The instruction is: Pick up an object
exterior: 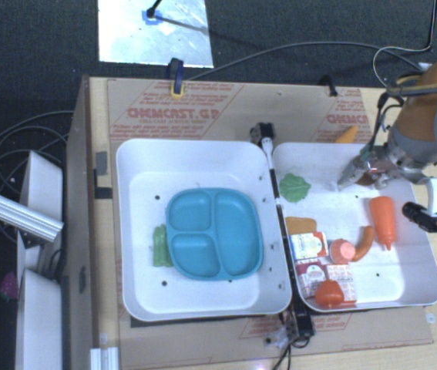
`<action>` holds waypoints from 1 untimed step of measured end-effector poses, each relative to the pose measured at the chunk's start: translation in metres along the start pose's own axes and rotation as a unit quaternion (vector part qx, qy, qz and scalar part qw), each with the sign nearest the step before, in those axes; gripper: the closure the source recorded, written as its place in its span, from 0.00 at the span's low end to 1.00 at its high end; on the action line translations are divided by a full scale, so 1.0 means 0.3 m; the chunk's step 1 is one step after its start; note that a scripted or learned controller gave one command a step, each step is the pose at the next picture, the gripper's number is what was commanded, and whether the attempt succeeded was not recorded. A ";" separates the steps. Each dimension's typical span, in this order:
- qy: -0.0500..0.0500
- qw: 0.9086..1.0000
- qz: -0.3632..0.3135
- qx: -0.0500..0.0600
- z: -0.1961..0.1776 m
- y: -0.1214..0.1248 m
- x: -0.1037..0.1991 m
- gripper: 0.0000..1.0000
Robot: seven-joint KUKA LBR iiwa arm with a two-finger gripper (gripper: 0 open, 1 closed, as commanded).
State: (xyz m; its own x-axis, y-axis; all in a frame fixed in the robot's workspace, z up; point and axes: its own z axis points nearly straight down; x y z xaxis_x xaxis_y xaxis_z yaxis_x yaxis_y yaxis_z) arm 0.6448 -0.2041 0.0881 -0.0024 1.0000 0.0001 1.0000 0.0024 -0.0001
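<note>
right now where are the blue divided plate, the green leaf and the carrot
blue divided plate (pixel 214 233): camera view, on the ridge where its compartments meet
green leaf (pixel 294 186): camera view, middle of the leaf
carrot (pixel 384 220): camera view, middle of its orange body

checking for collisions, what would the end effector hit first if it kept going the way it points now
The end effector points down and toward the image left. Straight on, it would most likely meet the bare white floor of the right bin first. The green leaf-shaped piece lies further along that line. Depth is hard to judge.
</note>
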 end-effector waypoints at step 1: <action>-0.001 1.000 0.000 -0.002 -0.144 -0.113 -0.009 0.00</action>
State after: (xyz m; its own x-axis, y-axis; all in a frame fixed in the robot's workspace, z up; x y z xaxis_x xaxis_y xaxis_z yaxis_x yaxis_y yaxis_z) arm 0.6109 -0.2069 0.1313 -0.0016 1.0000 -0.0020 1.0000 0.0016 0.0038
